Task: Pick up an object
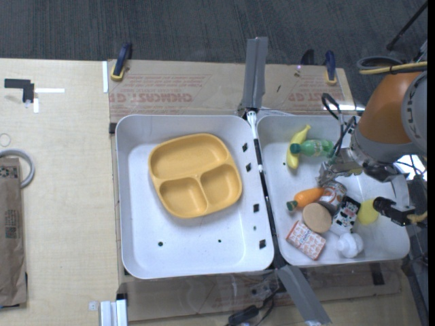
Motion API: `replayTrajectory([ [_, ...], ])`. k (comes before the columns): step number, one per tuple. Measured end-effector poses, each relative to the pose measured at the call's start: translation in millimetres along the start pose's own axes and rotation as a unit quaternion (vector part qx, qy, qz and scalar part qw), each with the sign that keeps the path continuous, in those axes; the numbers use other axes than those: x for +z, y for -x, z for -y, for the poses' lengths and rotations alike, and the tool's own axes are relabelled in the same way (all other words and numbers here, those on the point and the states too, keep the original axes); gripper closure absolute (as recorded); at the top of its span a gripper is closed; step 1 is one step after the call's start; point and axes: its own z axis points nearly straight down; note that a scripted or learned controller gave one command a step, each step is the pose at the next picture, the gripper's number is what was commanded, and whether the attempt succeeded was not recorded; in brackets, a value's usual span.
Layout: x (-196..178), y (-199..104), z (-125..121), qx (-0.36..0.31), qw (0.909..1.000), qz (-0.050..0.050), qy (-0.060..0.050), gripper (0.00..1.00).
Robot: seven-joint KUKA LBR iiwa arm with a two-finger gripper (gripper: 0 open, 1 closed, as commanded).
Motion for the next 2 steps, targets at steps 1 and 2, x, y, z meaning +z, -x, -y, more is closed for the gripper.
replayTrajectory([
  [1,0.1,0.0,0.0,0.000,1.0000,0.000,0.000,0.00],
  [2,6.2,-63.8,33.8,0.014,0.9999,0.001,0.001,0.00],
])
